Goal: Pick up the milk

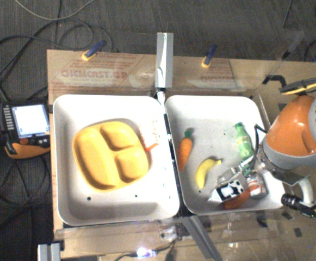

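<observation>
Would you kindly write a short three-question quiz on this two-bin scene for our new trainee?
1. True or false: the yellow divided plate lies in the right bin.
2. Which lies nearest the carrot? A) banana B) green bottle C) milk
3. Fill in: the gripper is over the ____ bin.

Key: 1 false, it lies in the left bin; 2 A; 3 right.
</observation>
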{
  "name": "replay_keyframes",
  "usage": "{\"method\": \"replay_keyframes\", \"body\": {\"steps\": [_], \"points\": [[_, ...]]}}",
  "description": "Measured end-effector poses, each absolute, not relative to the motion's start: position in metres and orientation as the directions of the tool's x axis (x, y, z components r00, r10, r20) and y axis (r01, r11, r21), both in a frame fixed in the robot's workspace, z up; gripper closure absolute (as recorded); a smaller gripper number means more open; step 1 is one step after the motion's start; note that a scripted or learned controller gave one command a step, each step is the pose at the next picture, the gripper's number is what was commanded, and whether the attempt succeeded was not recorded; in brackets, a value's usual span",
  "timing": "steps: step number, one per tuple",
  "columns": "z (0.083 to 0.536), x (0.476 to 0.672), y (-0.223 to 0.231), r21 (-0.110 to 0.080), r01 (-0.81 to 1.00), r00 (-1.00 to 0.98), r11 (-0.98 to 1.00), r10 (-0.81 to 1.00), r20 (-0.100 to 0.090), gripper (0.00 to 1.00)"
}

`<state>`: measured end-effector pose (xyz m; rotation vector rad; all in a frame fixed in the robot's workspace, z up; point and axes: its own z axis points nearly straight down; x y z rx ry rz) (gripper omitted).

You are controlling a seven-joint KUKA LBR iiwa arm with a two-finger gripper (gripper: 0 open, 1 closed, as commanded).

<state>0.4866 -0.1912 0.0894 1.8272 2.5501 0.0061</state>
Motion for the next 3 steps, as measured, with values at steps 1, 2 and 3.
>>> {"method": "replay_keyframes", "body": {"steps": [1, 2, 3], "points": [[0.123, 0.484, -0.144, -0.003, 0.959, -0.283, 0.283, 0.959, 0.003, 0.00], [0.098, 0.483, -0.182, -0.002, 0.913, -0.407, 0.407, 0.913, 0.002, 0.00], [0.091, 0.493, -0.167, 0.002, 0.802, -0.597, 0.597, 0.802, -0.010, 0.00]]}}
